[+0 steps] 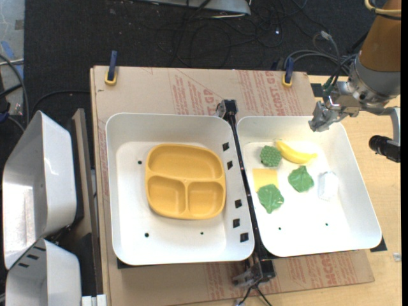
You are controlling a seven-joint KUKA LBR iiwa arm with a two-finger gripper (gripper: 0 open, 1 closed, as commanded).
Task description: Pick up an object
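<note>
Left of the gripper [322, 121], well apart, a yellow tray [185, 180] sits in the left bin [121, 190]. Just below-left of the gripper, in the right bin [357, 215], lies a banana [296, 152]. It is likely light, stiff, smooth; grasp mid-body across its width. Long axis runs left-right, curving. Finger state: cannot tell.

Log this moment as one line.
gripper: over right bin far edge | holding nothing visible | banana, green pieces in bin | yellow tray left bin

Robotics lab: clamped cardboard bench [191, 88], loose cables [210, 34], twin white bins [121, 171].
</note>
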